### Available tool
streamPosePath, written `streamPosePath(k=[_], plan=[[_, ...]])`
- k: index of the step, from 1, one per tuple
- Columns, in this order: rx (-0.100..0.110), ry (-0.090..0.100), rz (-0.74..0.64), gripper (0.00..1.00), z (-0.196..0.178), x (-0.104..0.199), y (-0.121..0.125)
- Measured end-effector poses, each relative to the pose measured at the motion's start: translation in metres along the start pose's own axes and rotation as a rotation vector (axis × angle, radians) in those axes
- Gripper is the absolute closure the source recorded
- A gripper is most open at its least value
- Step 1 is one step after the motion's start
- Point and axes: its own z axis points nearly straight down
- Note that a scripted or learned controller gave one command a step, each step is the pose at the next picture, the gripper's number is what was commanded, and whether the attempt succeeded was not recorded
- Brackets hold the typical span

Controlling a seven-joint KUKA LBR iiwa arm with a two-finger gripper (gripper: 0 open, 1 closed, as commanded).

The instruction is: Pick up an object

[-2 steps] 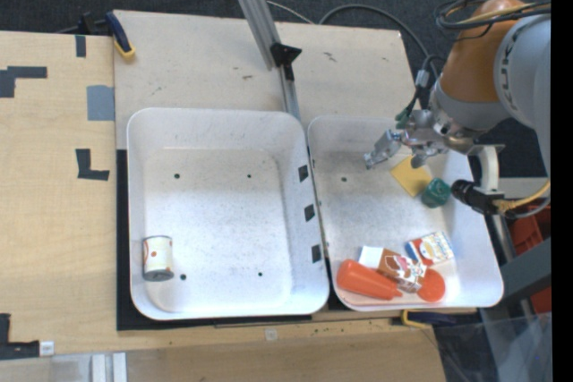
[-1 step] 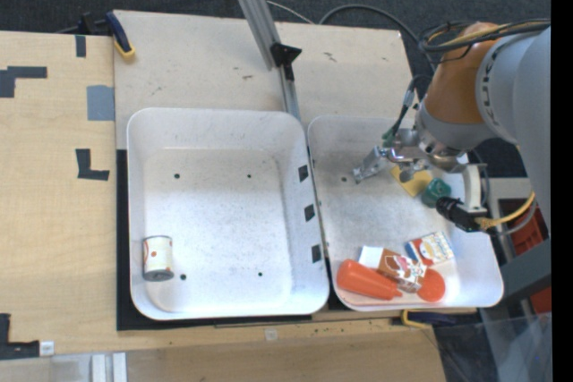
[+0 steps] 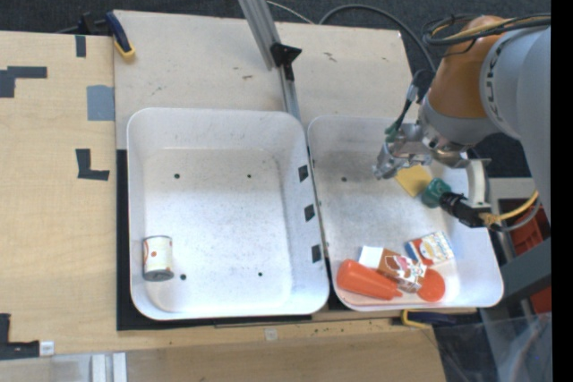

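Your gripper (image 3: 387, 164) hangs in the right bin (image 3: 358, 219); its state can't be told. A yellow block (image 3: 412, 182) sits beside it.

Pale wooden bench (image 3: 54, 219) bears two white bins (image 3: 219, 210), side by side, touching.

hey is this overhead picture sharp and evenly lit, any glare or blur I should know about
Camera view: even, soft lighting, faint shadows inside the left bin; no strong glare. The small can reads fairly crisp; the gripper and the orange items in the right bin look soft, low-resolution.
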Motion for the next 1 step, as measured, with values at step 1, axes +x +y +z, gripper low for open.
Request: streamPosePath(k=[1], plan=[[-0.008, -0.001, 0.001, 1.00, -0.0628, 0.0021, -0.0026]])
